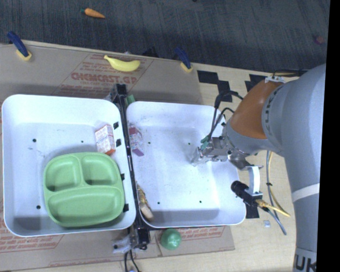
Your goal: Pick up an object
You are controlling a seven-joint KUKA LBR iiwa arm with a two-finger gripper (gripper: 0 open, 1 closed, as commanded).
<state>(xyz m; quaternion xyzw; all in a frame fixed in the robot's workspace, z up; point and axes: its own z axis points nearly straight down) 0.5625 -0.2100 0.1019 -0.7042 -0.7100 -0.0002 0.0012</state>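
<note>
- Seemingly mid-descent, the gripper (200, 156) hangs low over the right bin (171, 215), near its right wall — nothing visible beneath it.
- Whether its jaws are open or closed, I cannot tell.
- Nearest pickable things: a wrapper (135, 139) against the right bin's left wall; a carton (105, 138) and green tray (85, 188) in the left bin (18, 153).

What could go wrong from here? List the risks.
1. The gripper sits low over a bare part of the right bin, so it may grasp nothing.
2. The nearest things, a small packet and a tan object, lie against the bin's left wall, hard to reach squarely.
</note>
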